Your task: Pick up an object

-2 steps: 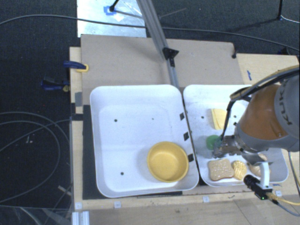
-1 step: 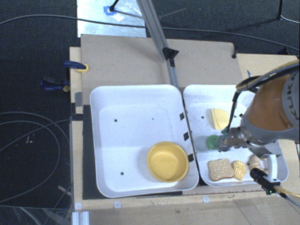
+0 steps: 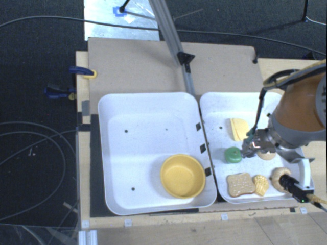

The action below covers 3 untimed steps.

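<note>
Fingers [image 3: 250,148] beside green puck [image 3: 233,155]

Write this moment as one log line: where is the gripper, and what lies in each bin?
gripper: over right bin, beside green object | left bin: yellow bowl | right bin: yellow piece, toast-like piece

Count of things in the bins
Two white bins [image 3: 153,106]; one yellow bowl [image 3: 183,176]; one green piece [image 3: 233,155]; five pale food pieces [image 3: 240,184].
</note>
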### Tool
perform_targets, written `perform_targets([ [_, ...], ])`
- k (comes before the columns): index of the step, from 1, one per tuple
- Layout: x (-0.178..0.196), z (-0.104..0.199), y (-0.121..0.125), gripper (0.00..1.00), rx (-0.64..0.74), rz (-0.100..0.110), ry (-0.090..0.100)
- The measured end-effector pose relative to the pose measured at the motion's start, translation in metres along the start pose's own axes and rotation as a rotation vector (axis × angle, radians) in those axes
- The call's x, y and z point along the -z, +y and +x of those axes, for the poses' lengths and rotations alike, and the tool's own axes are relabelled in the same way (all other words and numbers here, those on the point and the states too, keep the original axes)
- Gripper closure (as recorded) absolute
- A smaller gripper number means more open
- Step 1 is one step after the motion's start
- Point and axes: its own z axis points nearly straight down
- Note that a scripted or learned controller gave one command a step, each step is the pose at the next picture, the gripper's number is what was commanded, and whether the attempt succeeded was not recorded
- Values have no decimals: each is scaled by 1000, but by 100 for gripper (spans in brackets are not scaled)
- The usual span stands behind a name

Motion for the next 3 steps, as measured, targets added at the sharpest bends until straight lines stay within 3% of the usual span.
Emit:
perform_targets([
  [1,44,-5,1,100,-1,0,-1],
  [2,43,48,20,100,5,4,2],
  [3,51,96,55,100,5,2,3],
])
